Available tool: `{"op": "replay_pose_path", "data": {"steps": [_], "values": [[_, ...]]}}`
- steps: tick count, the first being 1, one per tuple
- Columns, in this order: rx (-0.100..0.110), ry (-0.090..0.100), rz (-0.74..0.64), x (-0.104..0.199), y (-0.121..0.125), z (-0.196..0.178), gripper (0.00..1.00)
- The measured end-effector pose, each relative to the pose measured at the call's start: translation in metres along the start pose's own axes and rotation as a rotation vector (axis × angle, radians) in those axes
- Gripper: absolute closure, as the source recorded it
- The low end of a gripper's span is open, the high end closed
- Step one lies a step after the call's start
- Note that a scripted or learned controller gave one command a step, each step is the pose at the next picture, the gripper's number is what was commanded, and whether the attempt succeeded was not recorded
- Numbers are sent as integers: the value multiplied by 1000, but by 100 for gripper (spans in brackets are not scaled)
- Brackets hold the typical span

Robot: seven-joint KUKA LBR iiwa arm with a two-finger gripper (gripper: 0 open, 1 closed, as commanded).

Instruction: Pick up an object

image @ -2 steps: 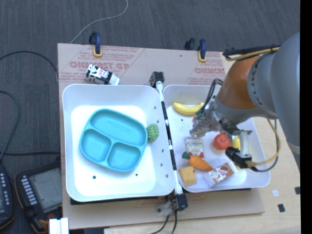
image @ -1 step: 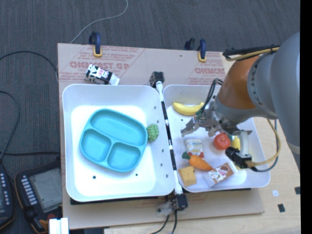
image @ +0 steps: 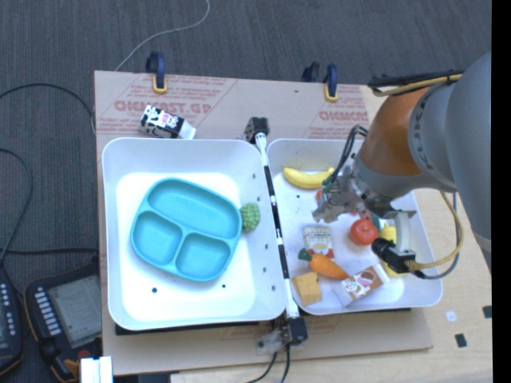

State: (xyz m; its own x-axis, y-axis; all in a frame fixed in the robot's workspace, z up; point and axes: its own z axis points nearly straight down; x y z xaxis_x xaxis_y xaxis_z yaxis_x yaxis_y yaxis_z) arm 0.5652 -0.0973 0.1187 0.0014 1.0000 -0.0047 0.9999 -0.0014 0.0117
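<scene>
Beside pincer (image: 329, 207): red tomato (image: 363, 230)

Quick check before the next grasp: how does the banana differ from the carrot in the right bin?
The banana is yellow and curved; the carrot is orange, straight and tapered, with a green top. The banana lies near the far wall of the right bin, while the carrot lies nearer the front, between a small packet and a tan block. Both are toy foods lying flat, free of the end effector.
</scene>
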Motion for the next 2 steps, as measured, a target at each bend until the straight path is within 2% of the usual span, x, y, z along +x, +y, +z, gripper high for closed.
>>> {"op": "replay_pose_path", "data": {"steps": [1, 2], "values": [[0, 0, 0, 0, 0, 0, 0], [9, 4, -3, -1, 23, 31, 0]]}}
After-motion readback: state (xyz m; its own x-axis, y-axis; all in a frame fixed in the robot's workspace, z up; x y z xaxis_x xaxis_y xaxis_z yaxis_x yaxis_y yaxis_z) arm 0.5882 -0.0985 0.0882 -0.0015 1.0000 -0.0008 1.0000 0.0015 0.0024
